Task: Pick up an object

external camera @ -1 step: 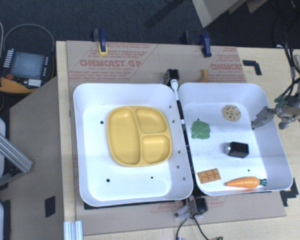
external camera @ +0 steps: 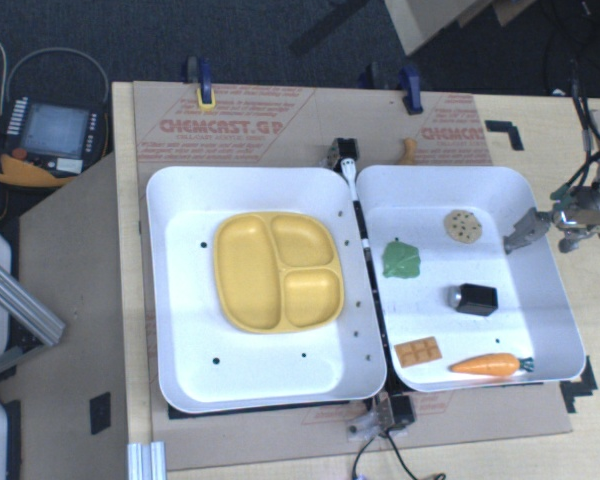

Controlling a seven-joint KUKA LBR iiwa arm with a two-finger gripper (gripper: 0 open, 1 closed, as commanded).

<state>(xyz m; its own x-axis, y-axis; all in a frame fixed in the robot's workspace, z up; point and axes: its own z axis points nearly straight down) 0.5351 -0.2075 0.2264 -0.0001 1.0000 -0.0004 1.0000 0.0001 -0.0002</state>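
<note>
The right white bin [external camera: 540,298] holds a round chocolate-chip cookie [external camera: 463,226], a green leafy piece [external camera: 401,260], a small black block [external camera: 475,298], a tan waffle-like cracker [external camera: 417,351] and an orange carrot [external camera: 490,365]. My gripper [external camera: 540,226] hangs over the bin's right rim, right of the cookie and above the black block. It touches none of the objects and nothing is held in it.
The left white bin [external camera: 180,268] contains a yellow divided plate [external camera: 277,270]. Clamps [external camera: 205,86] sit at the bench's back edge. A pendant with a screen [external camera: 52,133] lies off the bench at far left. Cables [external camera: 585,128] hang near the right edge.
</note>
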